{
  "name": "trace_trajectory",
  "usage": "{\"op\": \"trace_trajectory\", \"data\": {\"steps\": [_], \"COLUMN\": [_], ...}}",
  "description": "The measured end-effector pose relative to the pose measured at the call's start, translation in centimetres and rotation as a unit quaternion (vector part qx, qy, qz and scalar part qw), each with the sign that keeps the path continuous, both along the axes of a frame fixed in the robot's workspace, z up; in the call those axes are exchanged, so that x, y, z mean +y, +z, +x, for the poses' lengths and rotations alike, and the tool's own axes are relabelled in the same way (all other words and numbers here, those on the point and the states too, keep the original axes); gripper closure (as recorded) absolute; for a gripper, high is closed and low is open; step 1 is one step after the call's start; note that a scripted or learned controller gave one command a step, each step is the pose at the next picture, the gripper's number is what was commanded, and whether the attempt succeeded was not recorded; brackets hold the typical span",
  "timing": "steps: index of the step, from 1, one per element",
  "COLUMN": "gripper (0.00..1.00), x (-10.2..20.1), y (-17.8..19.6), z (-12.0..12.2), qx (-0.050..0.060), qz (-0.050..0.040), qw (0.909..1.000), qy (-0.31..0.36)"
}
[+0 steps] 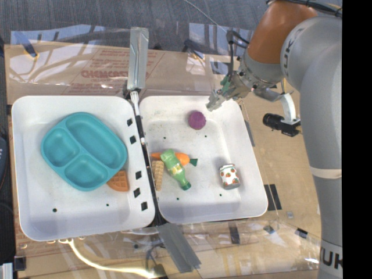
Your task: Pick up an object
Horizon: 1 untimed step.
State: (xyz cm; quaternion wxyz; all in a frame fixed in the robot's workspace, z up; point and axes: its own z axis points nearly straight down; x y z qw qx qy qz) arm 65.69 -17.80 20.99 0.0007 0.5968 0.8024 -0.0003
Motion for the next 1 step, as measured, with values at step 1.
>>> {"op": "trace_trajectory", "data": {"steps": [1], "gripper": [1.0], "x": [-0.73], "y": [3.96], "z": [-0.19], "qx": [-0.001], "qz": [-0.0002], "qw": [0.9991], "qy": [-0.043]}}
